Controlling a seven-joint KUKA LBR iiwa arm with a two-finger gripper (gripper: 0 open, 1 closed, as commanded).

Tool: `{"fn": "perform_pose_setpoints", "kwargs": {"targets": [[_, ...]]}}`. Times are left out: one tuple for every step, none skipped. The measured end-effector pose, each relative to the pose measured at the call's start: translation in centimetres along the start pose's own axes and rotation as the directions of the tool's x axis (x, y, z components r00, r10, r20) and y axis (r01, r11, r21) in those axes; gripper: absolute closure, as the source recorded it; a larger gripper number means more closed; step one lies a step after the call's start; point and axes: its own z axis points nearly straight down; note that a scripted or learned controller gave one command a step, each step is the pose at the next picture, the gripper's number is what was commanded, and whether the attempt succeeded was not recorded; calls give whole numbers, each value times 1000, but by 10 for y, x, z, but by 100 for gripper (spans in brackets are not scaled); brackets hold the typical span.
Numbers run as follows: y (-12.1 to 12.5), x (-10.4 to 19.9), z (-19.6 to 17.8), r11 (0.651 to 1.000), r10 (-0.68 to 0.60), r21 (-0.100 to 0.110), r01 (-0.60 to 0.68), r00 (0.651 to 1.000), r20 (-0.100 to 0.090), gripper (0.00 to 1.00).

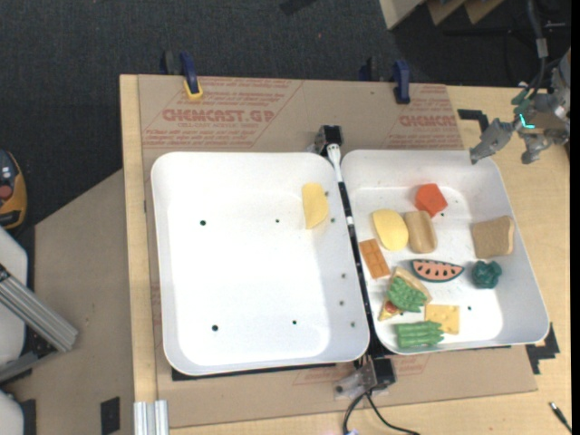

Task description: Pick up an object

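Observation:
My gripper (507, 143) hangs above the far right corner of the right bin (521, 290), open, with nothing between its fingers (485, 141). Below it in that bin lie a red block (430, 198), a yellow lemon-like piece (391, 228), a tan bread roll (420, 231), a brown bread slice (492, 237), an orange bar (372, 258), a watermelon slice (437, 269), a green broccoli piece (486, 274), a leafy green piece (406, 294), a yellow cheese wedge (443, 316) and a green pea pod (418, 334). A pale yellow piece (314, 205) rests in the left bin (181, 270) near its right wall.
Both bins sit on a cardboard sheet (272, 107) held by two blue clamps (190, 75) at the far edge. A black bracket (331, 139) stands between the bins at the back. Dark floor surrounds the bench.

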Motion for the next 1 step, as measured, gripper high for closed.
{"fn": "perform_pose_setpoints", "kwargs": {"targets": [[1,0,-11,1000,-1,-3,1,1000,2,100]]}}
